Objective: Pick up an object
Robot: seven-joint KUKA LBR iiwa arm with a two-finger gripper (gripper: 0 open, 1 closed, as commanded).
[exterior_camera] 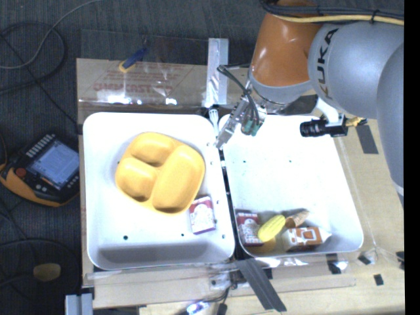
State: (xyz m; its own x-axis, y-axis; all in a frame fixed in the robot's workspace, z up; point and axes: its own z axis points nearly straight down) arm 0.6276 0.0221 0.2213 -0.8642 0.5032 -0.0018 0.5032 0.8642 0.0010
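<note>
Gripper point(237, 122) hangs over the right bin's point(341, 176) far-left corner, jaw state indiscernible, nothing visibly held; nearest candidates, a yellow lemon-shaped toy point(271, 228) among small cartons point(307, 236), lie along the near edge, well apart from it.

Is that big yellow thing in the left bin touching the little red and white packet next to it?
Cannot tell. In the camera view the yellow object and the packet meet edge to edge, but the slanted view could hide a gap.
</note>
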